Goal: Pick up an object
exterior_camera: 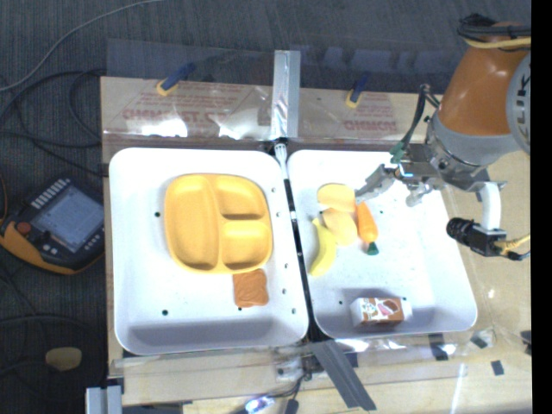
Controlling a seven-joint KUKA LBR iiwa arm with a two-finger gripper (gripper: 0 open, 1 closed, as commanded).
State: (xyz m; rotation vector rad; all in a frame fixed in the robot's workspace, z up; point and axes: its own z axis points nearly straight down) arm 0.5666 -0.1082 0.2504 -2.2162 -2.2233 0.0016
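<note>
Carrot [366, 224] just below tool [373, 185] (grip state unclear), right bin [448, 266].

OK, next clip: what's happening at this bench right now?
A robot arm reaches in from the right over the right bin, its end effector hovering just above a toy carrot. Nothing is between its fingers yet. Beside the carrot lie a banana and a pale yellow piece, with a small carton nearer the front. The left bin holds a yellow divided tray and a brown slice.
</note>
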